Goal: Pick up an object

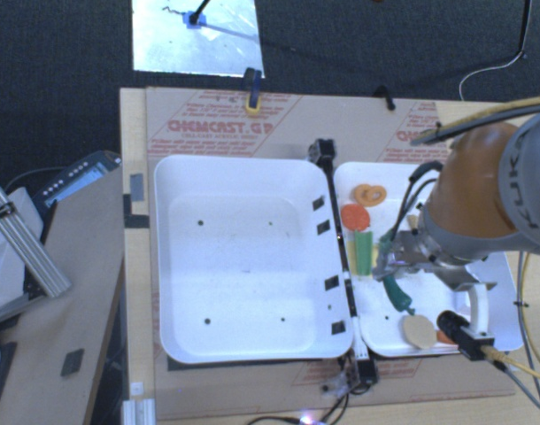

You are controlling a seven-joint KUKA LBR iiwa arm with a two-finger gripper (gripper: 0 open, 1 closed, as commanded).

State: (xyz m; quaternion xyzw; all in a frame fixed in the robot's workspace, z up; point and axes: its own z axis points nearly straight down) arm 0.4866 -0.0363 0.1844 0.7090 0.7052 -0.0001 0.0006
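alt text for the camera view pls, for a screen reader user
The grey and orange arm reaches from the right over the right bin, which holds an orange disc, a green stick, a teal piece and a beige disc. The left bin sits beside it.

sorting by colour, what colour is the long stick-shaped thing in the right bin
Yellow-green stick, in the camera view.

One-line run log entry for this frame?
arm: over right white bin | gripper: above green stick | nearby: orange disc, tan oval | grasp: not confirmed
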